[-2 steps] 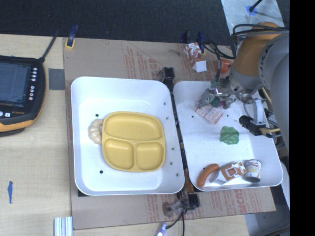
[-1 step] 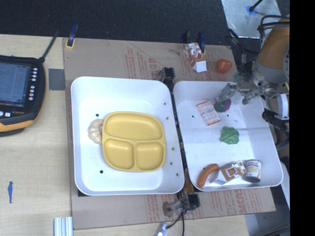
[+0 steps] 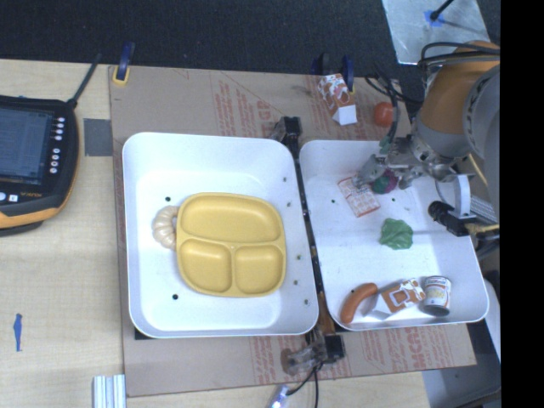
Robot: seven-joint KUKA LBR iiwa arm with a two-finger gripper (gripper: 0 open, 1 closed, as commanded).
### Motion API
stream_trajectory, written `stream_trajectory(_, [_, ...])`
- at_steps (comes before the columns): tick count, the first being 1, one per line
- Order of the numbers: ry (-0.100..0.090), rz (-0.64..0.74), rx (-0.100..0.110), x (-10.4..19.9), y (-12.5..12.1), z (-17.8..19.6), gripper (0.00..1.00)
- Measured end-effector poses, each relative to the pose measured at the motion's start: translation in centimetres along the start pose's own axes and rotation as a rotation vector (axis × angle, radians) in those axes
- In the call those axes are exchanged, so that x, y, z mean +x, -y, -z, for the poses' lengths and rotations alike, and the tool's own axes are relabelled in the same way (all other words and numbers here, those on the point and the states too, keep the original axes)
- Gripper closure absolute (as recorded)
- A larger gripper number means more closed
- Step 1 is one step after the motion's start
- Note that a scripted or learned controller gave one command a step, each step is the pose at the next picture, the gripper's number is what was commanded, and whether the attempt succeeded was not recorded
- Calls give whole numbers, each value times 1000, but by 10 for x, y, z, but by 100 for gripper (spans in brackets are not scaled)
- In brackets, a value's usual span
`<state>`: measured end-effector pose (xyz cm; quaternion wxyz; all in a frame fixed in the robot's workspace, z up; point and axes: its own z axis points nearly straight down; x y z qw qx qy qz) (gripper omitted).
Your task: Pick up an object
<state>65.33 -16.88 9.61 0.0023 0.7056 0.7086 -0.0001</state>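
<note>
The gripper point(image 3: 387, 172) hangs low in the right bin point(image 3: 336, 262), over something small and dark that is hard to make out. A card point(image 3: 358, 195) lies beside it, a green lump point(image 3: 396, 233) nearby, a hot dog point(image 3: 358, 303) further off.

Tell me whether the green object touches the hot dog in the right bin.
Apart. The camera view shows bare white bin floor between the green object and the hot dog.

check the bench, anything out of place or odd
Two things lie outside the bins: a small carton and a red ball on the cardboard behind the right bin. In it, the can lies tipped on its side.
</note>
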Motion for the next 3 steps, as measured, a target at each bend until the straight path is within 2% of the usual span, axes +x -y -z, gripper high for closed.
stream_trajectory(1, [-4,0,-2,-22,-6,0,0])
stream_trajectory(2, [0,0,-2,11,-5,0,0])
stream_trajectory(3, [-2,2,4,10,-5,11,100])
